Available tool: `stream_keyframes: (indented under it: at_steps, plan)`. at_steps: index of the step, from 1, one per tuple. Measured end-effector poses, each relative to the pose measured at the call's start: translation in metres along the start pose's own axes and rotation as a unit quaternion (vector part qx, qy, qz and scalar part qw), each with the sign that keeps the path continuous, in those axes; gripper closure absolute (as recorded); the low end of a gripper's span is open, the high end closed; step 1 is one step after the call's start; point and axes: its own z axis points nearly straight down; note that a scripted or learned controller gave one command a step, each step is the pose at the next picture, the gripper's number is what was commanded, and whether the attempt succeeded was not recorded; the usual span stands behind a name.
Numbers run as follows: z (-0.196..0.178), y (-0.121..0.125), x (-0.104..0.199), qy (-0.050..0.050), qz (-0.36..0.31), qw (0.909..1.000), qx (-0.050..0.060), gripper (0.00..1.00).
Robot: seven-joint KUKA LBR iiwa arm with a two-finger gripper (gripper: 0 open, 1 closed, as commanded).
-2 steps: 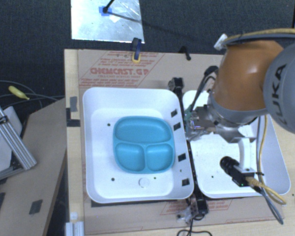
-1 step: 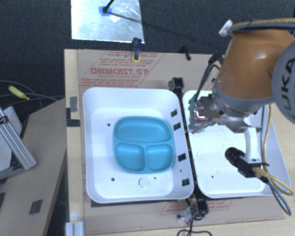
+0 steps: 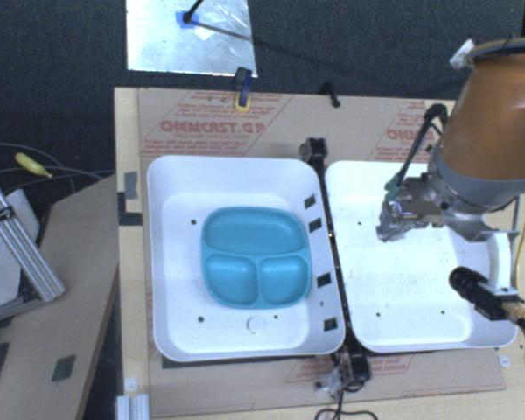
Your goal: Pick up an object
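**Gripper over the right bin, the only object in the left**

Nearest the camera, along the bench's front edge, a tangle of cable and clips [image 3: 346,376] sits at the seam where the two bins meet. Just behind it, the left bin [image 3: 171,234] holds a blue divided plate [image 3: 255,256], lying flat near the bin's middle with its three compartments facing up. The right bin [image 3: 420,322] shows a bare white floor with a few dark specks.

Over that right bin hangs the gripper [image 3: 392,221], low and toward the bin's far-left part, with the arm's orange band [image 3: 499,103] bulking above it on the right. Whether the jaws are apart or together I cannot tell; the metal parts blur into one another from this angle, and nothing is visibly caught between them.

The plate lies well apart from the gripper, across the dark divider [image 3: 324,234] between the bins, to the gripper's left and somewhat nearer the camera.

The likely failure, as I judge it, is a close on nothing: a descent here meets only bin floor. Even over the plate, its wide, shallow, smooth form gives two fingers little to bite; a grasp on the raised rim could slip or tip the plate.

Farther back, printed cardboard [image 3: 214,129] underlies the bins, with a yellow-and-blue clamp [image 3: 242,90] and a shiny sheet [image 3: 188,24] beyond.
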Motion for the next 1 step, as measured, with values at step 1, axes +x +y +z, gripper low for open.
stream_keyframes:
  at_steps: [1]
  plan:
    - [0.0139, -0.0005, 0.0433, 0.001, -0.004, 1.0, 0.001, 1.0]
